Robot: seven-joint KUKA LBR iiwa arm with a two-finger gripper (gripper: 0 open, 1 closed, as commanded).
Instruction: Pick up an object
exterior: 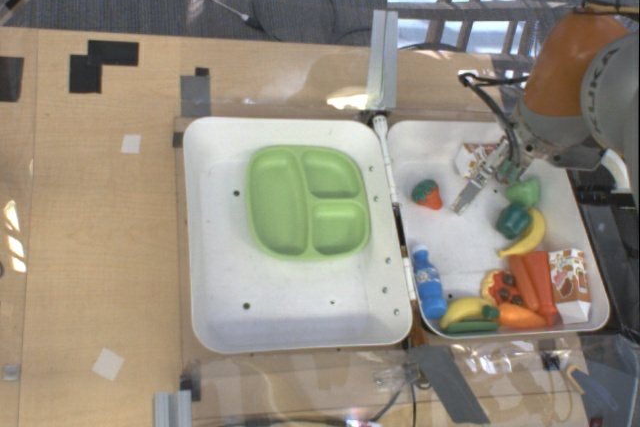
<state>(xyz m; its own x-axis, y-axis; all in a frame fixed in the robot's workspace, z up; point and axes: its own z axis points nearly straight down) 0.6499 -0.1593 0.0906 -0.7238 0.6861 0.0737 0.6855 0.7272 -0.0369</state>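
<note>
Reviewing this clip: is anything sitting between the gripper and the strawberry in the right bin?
Nothing visible does. The gripper hangs low in the right bin, and the strawberry lies just to its left in the camera view with bare white bin floor between them. The green pepper and banana lie on the gripper's other side.

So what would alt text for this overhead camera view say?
A robot arm's claw hangs low in the right white bin among toy foods and a blue bottle. The left bin holds a green divided plate.
</note>
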